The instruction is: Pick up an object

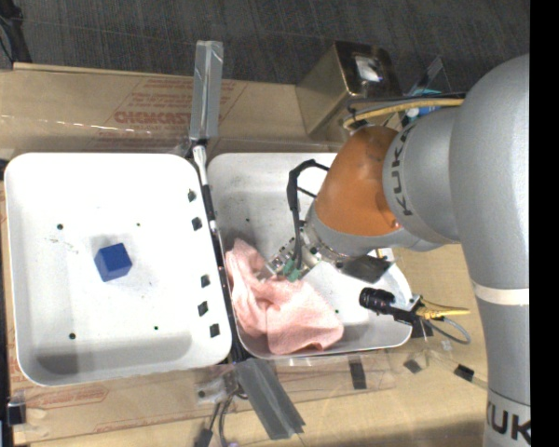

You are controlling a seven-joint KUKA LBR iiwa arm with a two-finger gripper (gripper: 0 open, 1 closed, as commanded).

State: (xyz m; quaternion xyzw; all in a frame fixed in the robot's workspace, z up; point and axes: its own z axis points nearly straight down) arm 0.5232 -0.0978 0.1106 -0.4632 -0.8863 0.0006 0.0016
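A crumpled pink cloth point(278, 307) lies in the front left part of the right bin point(252, 189). My gripper point(287, 266) reaches down from the right and sits at the cloth's upper edge, touching or just above it. A small blue cube point(114, 261) rests alone in the middle of the left bin point(37, 194), far from the gripper. The arm's orange band and grey wrist hide the back right part of the right bin.
A grey metal divider point(206, 101) runs between the two bins, with black clips along the shared rim. Cardboard point(93, 110) lies behind the bins. A tan box point(340, 87) stands behind the right bin.
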